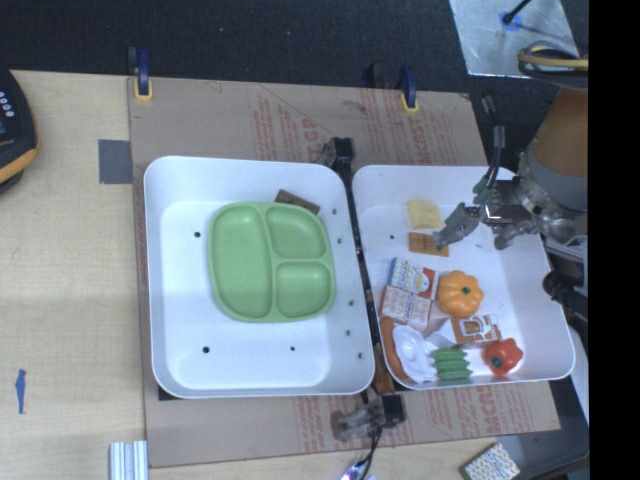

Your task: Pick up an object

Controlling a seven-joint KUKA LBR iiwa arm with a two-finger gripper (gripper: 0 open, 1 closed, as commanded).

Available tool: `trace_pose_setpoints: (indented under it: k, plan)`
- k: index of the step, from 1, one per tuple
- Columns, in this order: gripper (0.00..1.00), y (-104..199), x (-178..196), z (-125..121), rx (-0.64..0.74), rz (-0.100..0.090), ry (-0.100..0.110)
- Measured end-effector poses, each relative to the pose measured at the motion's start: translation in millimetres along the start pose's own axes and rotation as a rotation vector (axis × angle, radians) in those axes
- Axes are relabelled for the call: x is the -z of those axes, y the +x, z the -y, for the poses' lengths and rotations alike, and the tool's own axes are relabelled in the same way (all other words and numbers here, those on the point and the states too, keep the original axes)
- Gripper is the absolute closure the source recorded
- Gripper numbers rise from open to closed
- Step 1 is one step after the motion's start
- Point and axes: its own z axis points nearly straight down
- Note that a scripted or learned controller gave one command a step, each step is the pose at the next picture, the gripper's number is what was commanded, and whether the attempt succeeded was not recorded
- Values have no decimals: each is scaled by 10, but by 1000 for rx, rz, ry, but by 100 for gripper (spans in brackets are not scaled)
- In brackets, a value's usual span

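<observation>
The right bin (530,298) holds several small items: a pale yellow block (424,213), a brown piece (428,243), an orange pumpkin (459,293), a red pepper (503,356), a green vegetable (452,365), a white item (411,351) and printed little boxes (409,290). My gripper (478,233) hangs over the upper part of this bin, right of the yellow block and above the pumpkin. Its two fingers are spread apart, and the left fingertip (452,230) is close to the brown piece. Nothing sits between them.
The left bin (180,358) carries a green divided plate (270,261) with a dark brown item (297,202) at its far edge. A black divider clamp (342,152) stands between the bins. A yellow-black device (15,128) lies at the far left.
</observation>
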Motion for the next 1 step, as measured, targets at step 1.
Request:
trace_pose_setpoints:
  k: [1]
  plan:
    - [0,-68,-799,-1066,6,5,-9]
